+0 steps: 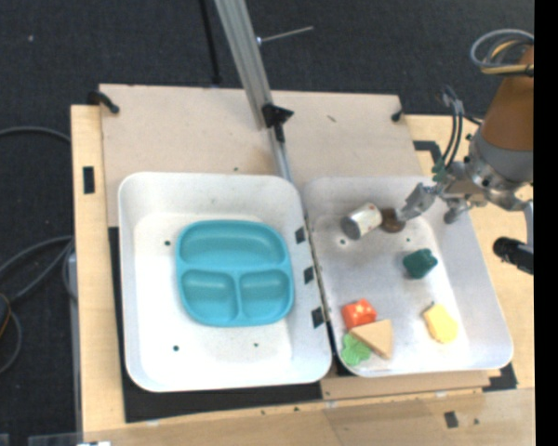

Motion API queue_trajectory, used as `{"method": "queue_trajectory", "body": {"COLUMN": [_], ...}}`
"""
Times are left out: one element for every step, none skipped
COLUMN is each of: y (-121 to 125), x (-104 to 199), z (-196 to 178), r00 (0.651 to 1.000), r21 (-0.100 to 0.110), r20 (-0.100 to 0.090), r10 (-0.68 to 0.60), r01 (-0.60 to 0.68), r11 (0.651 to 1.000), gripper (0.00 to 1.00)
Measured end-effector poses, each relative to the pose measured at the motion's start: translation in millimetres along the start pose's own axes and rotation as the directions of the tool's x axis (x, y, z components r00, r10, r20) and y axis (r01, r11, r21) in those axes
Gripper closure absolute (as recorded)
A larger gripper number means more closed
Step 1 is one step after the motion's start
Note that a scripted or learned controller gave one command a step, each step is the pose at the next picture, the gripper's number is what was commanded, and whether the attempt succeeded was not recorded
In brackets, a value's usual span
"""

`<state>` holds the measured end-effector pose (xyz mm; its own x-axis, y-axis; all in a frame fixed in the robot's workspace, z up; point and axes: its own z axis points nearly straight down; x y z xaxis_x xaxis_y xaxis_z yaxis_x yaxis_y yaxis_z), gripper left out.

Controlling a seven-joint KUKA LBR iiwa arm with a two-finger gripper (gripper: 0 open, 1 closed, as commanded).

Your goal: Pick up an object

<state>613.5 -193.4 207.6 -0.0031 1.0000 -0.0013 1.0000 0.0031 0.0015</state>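
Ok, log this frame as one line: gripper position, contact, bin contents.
gripper: over right bin, by silver cup | hold: none seen | dark green piece, yellow piece loose | left bin: teal tray

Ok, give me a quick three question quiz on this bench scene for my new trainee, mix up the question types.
1. True or false: the blue tray lies in the left bin.
2. Which thing lies nearest the gripper? A) the metal cup B) the yellow piece C) the green block
3. Fill in: the tan wedge lies in the ____ bin, touching the red piece.

Key: 1 true; 2 A; 3 right.
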Motion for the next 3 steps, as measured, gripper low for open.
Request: {"method": "queue_trajectory", "body": {"y": [0, 5, 4], "x": [0, -8, -9], "z": [0, 47, 100], "r00": [1.000, 1.000, 1.000], "r21": [0.000, 0.004, 0.005], "r20": [0.001, 0.001, 0.000], "r10": [-0.001, 0.003, 0.004], "r01": [0.001, -0.003, -0.004], "r11": [1.000, 1.000, 1.000], "gripper": [0.00, 0.00, 0.00]}}
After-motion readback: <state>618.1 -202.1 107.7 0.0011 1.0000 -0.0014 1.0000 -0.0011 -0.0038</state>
